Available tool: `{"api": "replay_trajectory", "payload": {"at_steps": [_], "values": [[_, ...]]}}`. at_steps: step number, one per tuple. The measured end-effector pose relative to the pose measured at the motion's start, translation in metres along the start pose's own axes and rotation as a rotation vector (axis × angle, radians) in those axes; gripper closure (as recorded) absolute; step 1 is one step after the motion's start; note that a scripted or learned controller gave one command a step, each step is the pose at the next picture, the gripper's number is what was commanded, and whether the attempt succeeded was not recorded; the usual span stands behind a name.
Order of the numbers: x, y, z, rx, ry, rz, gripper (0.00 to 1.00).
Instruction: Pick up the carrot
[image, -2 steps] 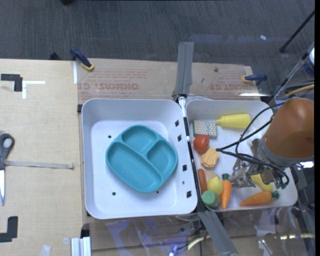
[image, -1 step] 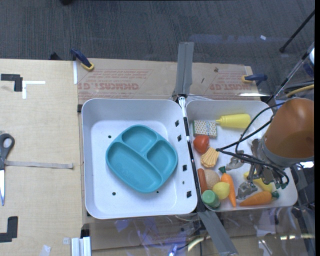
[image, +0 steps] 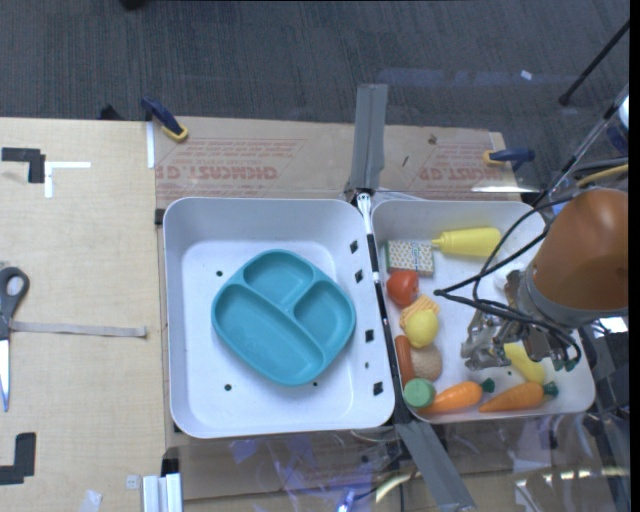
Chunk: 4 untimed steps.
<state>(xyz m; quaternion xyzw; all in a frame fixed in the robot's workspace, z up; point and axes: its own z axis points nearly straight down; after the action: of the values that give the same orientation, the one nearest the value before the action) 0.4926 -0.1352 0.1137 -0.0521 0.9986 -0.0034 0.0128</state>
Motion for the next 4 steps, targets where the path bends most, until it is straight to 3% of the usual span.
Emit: {"api": "replay_trajectory", "payload": {"at_steps": [1,2,3,4], "values": [[-0.001,0.000,-0.001,0.001,-0.003,0.000,0.00],[-0.024,0.037,0.022,-0.004,0.023,0.336,0.00],[0.002,0.027,0.015,-0.002,-0.006,0.096,0.00],[0.000,0.031,0.018,-0.001,0.006,0.230,0.00]]}}
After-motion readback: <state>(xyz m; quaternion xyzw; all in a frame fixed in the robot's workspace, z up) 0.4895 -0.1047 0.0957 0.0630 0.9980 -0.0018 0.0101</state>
